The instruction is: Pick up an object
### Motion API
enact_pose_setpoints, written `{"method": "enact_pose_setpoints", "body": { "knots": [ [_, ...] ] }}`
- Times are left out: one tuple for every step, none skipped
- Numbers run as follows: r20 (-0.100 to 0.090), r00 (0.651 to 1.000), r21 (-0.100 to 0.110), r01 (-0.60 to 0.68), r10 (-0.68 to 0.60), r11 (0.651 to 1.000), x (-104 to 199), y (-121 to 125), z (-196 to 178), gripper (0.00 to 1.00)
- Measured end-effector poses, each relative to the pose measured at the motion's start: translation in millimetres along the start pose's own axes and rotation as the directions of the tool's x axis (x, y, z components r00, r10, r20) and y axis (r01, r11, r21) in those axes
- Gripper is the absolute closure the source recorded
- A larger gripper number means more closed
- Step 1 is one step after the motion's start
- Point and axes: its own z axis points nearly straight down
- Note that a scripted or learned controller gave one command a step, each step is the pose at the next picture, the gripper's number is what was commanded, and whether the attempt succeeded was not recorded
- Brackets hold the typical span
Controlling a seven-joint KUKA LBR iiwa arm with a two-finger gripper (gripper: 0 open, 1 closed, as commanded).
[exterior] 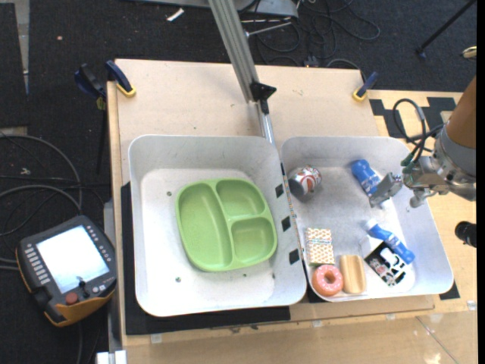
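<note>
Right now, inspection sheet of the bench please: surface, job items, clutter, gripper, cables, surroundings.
Surface: wooden bench bearing left bin and right bin, side by side.
Job's things: right bin holds red-white ball, blue packet, blue-black package, pink donut, tan bun, patterned wafer.
Clutter: green divided plate in left bin.
Gripper: gripper over right bin's right side, beside the blue packet, holding nothing visible.
Cables: black cables on floor behind bench.
Surroundings: teach pendant left; metal pole; yellow clamps.

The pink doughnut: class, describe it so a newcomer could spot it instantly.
Look in the right-hand white bin, along its front edge. The pink doughnut lies there, left of a tan bun and below a patterned packet. It alone is a ring.
</note>
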Motion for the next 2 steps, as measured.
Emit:
{"method": "enact_pose_setpoints", "body": {
  "knots": [
    [0.000, 1.000, 0.000, -0.001, 0.001, 1.000, 0.0, 0.0, -0.1, 0.00],
    [-0.001, 1.000, 0.005, -0.001, 0.001, 1.000, 3.9, 8.5, 57.2, 0.00]
  ]
}}
